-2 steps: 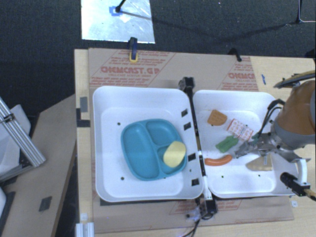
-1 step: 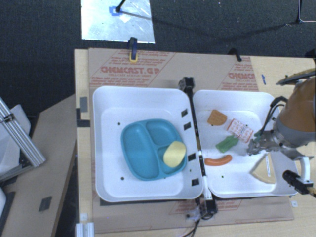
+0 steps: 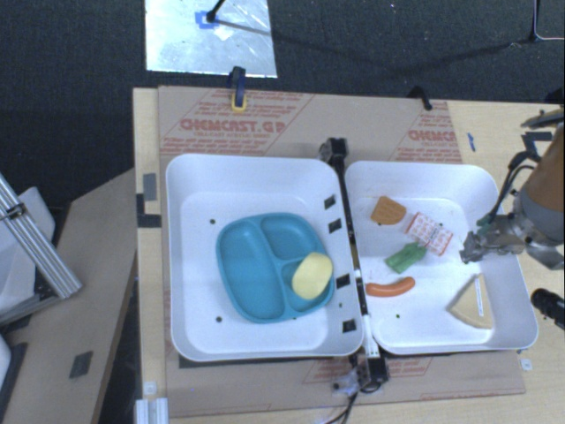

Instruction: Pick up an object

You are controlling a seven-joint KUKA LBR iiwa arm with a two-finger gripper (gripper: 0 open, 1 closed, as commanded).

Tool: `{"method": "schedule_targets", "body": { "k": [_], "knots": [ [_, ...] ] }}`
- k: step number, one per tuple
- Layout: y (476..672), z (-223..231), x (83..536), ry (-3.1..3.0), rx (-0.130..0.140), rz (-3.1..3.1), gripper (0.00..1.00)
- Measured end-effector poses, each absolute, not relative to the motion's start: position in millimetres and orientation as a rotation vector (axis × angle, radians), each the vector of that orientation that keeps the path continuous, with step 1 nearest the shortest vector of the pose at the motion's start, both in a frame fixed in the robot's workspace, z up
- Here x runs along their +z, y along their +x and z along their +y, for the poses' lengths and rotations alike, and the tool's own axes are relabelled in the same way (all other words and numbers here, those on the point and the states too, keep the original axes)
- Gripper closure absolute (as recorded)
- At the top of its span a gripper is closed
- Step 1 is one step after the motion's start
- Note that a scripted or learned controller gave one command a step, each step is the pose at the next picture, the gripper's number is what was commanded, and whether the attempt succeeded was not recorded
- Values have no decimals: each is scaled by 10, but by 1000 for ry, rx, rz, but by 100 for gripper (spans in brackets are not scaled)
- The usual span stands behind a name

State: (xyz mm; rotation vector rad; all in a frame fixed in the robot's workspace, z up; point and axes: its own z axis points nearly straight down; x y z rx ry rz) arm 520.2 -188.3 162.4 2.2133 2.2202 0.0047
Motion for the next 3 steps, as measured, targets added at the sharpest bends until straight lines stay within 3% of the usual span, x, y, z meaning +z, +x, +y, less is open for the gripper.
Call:
{"method": "schedule_targets", "body": {
  "k": [1, 2, 3],
  "knots": [
    [5187, -1916, 2067, 2213, 4, 2221, 100],
    [5199, -1918, 2186, 2214, 2, 2224, 100],
    [5257, -1419, 2269, 2209, 5, 2231, 100]
  ]
}}
